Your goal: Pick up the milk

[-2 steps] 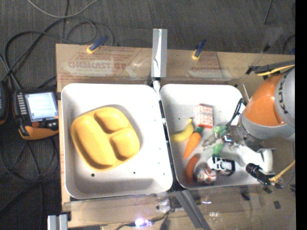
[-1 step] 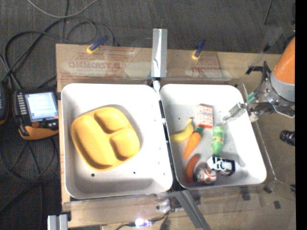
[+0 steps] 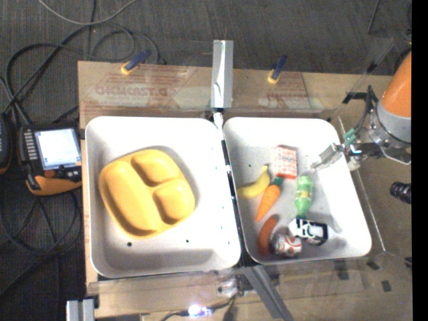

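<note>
The brown desk [image 3: 167, 89] carries two shallow white bins side by side, with a metal post [image 3: 222, 72] standing at the seam behind them. The left white bin [image 3: 120, 253] holds a large yellow plastic plate with three compartments [image 3: 147, 191], which leaves bare floor along the bin's near edge and right side. The right white bin [image 3: 348, 226] is open across its far half and along its right wall, while its contents crowd the middle and near-left part. The grey arm with its orange band [image 3: 401, 99] reaches in from the right, and its gripper [image 3: 332, 154] hangs above the bin's right-hand far area, just beside the right rim; its fingers look narrow and empty, pointing toward the bin's middle. The milk, a small carton with a red-orange and white face [image 3: 285, 161], lies flat near the centre of the right bin, well left of the gripper, its near-left corner close to a yellow banana [image 3: 255, 186]. An orange carrot [image 3: 267, 201] slants just below the carton, a green bottle [image 3: 303, 192] lies to the carrot's right, and a black-and-white packet [image 3: 309, 230], a red-and-white can [image 3: 287, 245] and a reddish sausage-shaped piece [image 3: 267, 233] sit near the front edge.
</note>
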You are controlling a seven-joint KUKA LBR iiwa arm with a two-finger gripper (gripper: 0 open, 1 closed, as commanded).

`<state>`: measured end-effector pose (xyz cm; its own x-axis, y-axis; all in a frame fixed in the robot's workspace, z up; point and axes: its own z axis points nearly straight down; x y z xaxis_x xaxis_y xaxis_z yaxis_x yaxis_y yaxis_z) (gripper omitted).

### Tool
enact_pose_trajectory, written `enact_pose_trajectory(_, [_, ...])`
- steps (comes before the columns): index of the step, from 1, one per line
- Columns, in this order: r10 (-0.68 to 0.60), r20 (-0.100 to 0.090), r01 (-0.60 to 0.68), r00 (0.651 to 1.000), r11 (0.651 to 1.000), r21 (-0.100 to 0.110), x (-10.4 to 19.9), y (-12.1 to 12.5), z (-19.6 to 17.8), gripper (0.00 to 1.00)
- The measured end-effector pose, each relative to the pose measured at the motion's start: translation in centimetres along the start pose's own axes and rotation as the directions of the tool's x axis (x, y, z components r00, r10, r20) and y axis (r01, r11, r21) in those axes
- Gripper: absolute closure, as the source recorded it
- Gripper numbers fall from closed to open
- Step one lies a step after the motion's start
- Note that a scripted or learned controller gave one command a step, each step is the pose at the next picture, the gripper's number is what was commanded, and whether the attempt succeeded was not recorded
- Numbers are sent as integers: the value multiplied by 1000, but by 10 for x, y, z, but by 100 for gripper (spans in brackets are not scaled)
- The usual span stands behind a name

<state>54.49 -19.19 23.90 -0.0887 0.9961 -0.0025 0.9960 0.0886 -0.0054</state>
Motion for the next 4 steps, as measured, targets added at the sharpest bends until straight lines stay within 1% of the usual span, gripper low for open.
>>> enact_pose_trajectory(1, [0, 0, 0, 1000, 1000, 0, 0, 0, 0, 0])
enact_pose_trajectory(2, [-375, -1, 375, 927, 927, -2, -24, 9, 20, 0])
enact_pose_trajectory(4, [-375, -1, 375, 927, 927, -2, -24, 9, 20, 0])
